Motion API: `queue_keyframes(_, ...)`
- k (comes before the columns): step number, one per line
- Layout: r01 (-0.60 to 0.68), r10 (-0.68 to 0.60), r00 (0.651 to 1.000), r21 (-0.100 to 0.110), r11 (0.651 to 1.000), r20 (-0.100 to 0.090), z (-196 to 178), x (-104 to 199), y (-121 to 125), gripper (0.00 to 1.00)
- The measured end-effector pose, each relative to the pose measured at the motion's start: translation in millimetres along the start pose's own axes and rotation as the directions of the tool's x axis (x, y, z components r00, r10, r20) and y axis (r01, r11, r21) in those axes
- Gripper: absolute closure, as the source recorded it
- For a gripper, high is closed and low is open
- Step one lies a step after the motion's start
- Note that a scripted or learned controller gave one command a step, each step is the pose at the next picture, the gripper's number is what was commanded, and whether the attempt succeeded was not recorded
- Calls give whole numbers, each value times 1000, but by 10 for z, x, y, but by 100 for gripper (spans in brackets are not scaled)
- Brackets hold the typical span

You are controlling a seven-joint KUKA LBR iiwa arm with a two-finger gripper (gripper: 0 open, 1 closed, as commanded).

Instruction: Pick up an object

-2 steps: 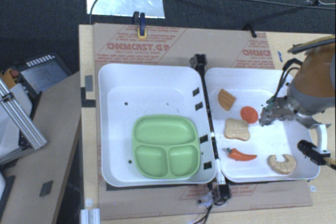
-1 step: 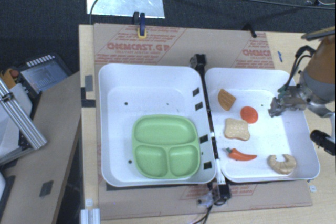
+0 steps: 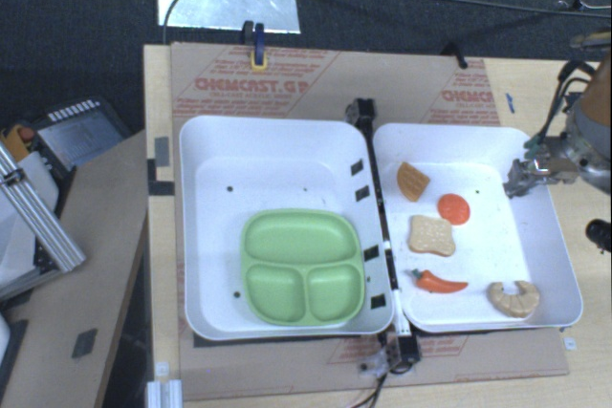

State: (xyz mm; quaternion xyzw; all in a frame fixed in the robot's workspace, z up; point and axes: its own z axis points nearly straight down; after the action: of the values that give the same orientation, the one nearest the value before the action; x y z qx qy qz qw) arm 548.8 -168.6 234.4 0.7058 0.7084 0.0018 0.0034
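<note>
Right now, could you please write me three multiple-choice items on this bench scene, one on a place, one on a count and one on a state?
1. Where does the pale green three-compartment plastic tray sit?
A. in the left white bin
B. in the right white bin
C. on the bare bench

2. How many toy food pieces lie in the right white bin?
A. three
B. five
C. seven

3. What is the state of the end effector?
A. pressed into the green tray
B. at the right bin's right rim, apart from the food
C. lifting the round red piece

Answers:
1. A, since the tray rests on the floor of the left white bin.
2. B, since five pieces lie there, among them the round red tomato-like piece and the beige croissant-shaped piece.
3. B, since it hangs at that rim, with the round red piece lying on the bin floor.
</note>
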Motion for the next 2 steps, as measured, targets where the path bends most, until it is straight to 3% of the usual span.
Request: queue_keyframes(2, 5, -5, 1000, 5, 1000, -3, 32, 1103, 252, 100)
